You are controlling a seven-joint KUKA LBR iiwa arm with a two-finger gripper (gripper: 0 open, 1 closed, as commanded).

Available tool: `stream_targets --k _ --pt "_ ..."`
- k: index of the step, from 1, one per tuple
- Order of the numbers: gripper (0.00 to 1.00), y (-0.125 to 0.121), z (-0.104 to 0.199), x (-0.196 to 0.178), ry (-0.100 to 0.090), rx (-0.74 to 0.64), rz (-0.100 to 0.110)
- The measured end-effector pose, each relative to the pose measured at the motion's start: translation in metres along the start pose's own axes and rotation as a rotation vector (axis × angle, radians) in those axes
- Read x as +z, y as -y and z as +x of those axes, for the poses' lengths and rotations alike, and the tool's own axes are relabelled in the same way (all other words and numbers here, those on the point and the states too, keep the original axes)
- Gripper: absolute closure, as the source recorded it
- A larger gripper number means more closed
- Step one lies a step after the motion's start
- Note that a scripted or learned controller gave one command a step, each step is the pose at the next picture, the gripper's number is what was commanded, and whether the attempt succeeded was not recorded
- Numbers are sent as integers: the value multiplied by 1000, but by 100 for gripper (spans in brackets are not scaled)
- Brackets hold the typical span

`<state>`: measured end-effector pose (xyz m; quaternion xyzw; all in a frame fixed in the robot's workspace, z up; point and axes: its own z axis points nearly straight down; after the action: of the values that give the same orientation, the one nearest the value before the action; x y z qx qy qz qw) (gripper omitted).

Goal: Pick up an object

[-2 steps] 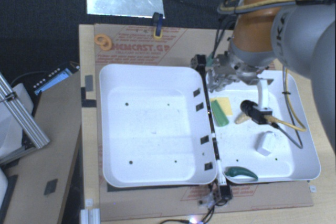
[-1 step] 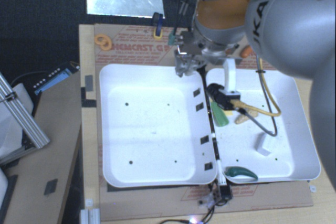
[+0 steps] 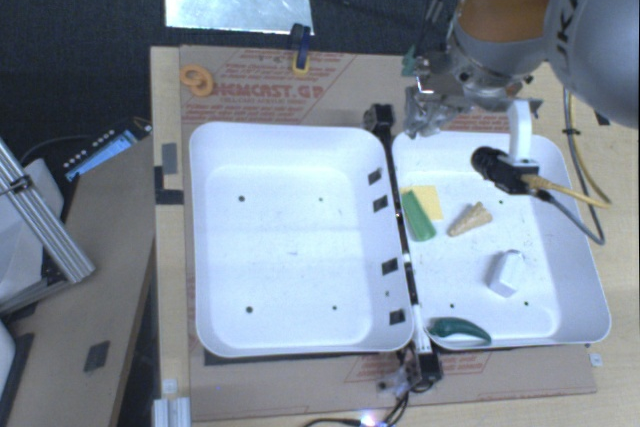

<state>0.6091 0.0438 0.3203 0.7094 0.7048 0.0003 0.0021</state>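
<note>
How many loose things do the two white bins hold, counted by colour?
Green: 2, a stick and a darker curved piece at the near rim
Yellow: 1, a flat pad
Tan: 1, a wedge
White: 1, a block
Total: 5

Cardboard (image 3: 262, 81) on the bench (image 3: 118, 250) holds left bin (image 3: 290, 131) and right bin (image 3: 572, 250).

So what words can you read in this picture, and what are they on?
"MCMAST": roughly how the big red print reads on the cardboard sheet; its end is blurred.
"K": dark lettering on the grey arm; the rest is unclear.
Small red print at the cardboard's near edge: too blurred to read.
</note>
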Motion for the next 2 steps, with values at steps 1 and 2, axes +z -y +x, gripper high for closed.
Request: stream_targets --k 1,2 --pt "100 6 99 -47 -8 -20 -3" --pt "100 -10 71 -187 -5 -10 -16"
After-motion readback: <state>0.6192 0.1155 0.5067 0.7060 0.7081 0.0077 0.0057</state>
